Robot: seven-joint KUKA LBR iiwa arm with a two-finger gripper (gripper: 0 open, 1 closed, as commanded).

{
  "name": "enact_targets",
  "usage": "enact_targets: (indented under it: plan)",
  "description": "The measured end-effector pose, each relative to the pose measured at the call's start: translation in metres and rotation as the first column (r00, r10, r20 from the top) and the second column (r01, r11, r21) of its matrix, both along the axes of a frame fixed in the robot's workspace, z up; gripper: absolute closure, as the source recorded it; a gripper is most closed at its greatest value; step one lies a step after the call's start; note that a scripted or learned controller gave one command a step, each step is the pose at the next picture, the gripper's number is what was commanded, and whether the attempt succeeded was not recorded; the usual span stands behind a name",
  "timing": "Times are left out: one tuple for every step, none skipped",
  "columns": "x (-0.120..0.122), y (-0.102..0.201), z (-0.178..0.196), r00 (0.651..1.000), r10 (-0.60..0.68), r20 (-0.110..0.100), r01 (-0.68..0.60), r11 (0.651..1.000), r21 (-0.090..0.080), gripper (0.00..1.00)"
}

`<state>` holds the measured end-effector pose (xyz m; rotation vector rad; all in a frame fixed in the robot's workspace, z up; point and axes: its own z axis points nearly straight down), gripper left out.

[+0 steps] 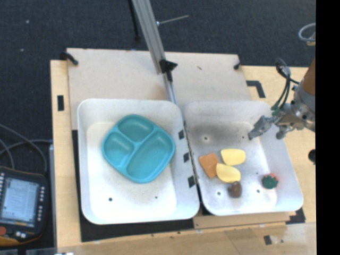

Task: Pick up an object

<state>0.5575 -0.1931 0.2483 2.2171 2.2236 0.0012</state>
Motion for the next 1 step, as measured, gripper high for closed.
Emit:
enact_targets:
  plan:
    - [0.0001,0.0001,0.0,1.0,0.0,0.0,0.0,1.0,0.0,0.0]
